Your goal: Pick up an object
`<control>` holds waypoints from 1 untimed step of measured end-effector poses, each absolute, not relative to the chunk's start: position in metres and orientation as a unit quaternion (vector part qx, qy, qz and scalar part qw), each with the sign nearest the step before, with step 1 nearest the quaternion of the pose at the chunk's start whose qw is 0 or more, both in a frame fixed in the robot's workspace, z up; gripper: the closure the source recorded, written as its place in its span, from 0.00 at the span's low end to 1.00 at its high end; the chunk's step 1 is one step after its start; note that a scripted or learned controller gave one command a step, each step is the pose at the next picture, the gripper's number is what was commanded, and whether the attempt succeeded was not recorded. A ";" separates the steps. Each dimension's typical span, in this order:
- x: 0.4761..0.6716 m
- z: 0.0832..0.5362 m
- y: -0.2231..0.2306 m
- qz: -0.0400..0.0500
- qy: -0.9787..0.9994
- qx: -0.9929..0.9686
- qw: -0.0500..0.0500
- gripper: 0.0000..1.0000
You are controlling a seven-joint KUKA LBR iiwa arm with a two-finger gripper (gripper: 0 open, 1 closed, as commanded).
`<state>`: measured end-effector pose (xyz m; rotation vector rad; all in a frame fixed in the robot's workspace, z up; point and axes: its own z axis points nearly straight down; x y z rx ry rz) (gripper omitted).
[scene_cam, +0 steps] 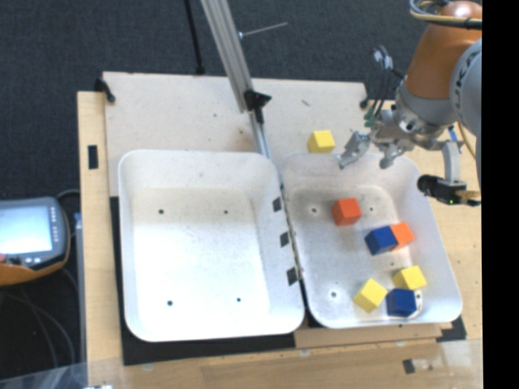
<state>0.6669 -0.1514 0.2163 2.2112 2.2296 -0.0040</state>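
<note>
My gripper [367, 155] hangs over the far edge of the right bin [320, 241], its two fingers spread apart and open with nothing between them. Below it in the bin lies an orange cube [347, 211]. Further toward the front sit a blue cube [379, 240] touching a second orange cube [402, 234], a yellow cube [411, 278], another yellow cube [370, 294] and a blue cube [401, 301]. A yellow cube [321, 141] rests on the bench outside the bin, just left of the gripper.
The left bin [203, 241] lies beside the right one. A slanted metal pole [231, 51] rises from the bench between the bins at the back. A small screen device [28, 233] sits off the bench at the left.
</note>
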 end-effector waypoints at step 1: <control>0.611 0.096 -0.161 0.000 0.707 0.708 0.001 0.00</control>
